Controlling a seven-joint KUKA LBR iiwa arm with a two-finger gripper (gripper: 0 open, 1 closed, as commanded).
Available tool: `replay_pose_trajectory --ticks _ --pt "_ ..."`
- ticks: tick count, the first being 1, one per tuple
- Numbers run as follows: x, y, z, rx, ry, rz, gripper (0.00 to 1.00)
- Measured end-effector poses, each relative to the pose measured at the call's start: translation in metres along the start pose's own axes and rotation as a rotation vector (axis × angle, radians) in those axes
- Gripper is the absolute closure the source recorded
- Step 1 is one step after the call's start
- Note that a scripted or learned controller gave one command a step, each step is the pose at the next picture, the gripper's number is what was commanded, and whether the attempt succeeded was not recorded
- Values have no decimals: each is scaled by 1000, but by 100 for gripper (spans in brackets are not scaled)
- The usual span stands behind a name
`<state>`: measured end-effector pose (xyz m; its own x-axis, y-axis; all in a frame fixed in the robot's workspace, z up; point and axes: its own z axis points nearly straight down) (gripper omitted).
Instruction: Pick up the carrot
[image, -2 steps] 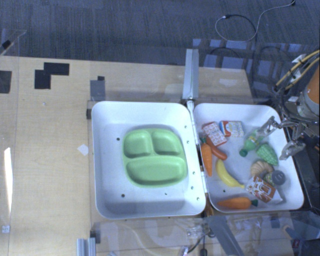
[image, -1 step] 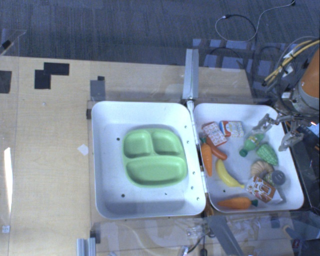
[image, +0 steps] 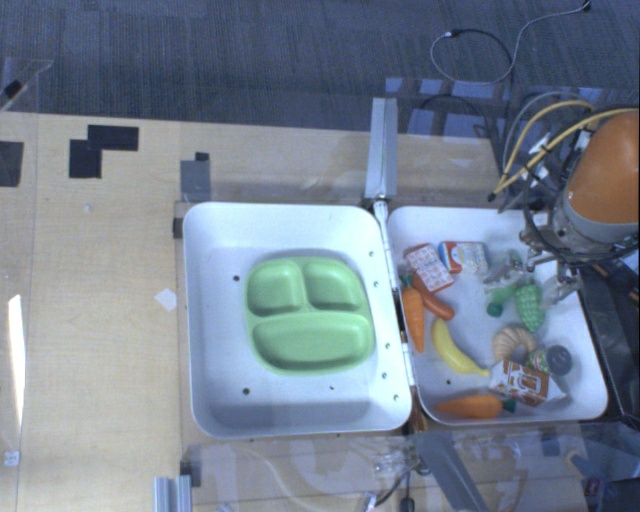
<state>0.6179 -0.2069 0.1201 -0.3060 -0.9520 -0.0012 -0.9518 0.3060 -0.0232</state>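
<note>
You're at the approach step: end effector (image: 548, 268) hovers over the right bin's (image: 597, 398) far right, jaw state can't tell, while the carrot (image: 413, 318) lies vs. the left wall, so next swing left & drop.

Two white bins (image: 200, 330) on the bench, one green tray (image: 310, 312), one banana (image: 452, 348), and two carrots (image: 413, 318) in the right-hand bin.

orange carrot (image: 413, 318), green tray (image: 310, 314), seemingly yellow banana (image: 452, 348)
</note>
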Motion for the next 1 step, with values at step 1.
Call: replay_pose_trajectory --ticks 1 --pt "-34 71 29 -13 -4 -113 0"
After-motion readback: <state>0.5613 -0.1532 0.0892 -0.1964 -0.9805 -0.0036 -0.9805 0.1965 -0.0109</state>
